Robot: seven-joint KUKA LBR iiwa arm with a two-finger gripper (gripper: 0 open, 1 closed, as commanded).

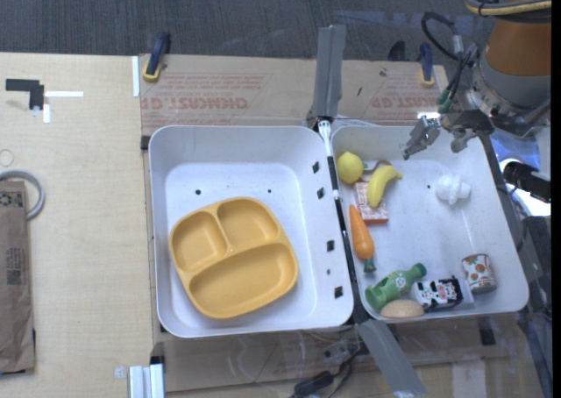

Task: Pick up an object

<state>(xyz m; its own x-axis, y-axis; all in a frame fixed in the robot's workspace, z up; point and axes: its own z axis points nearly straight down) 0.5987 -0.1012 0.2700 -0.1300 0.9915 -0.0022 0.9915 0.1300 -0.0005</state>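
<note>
Pincer (436, 135) is hovering with fingers spread wide, gripping nothing; banana (383, 184) is lying just below-left of it, long axis running diagonally toward it.

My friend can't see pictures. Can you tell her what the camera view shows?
A grey and orange robot arm holds its gripper above the back of the right bin, grasping nothing. That bin contains a lemon, banana, carrot, green bottle and small can. The left bin holds a yellow divided plate.
</note>
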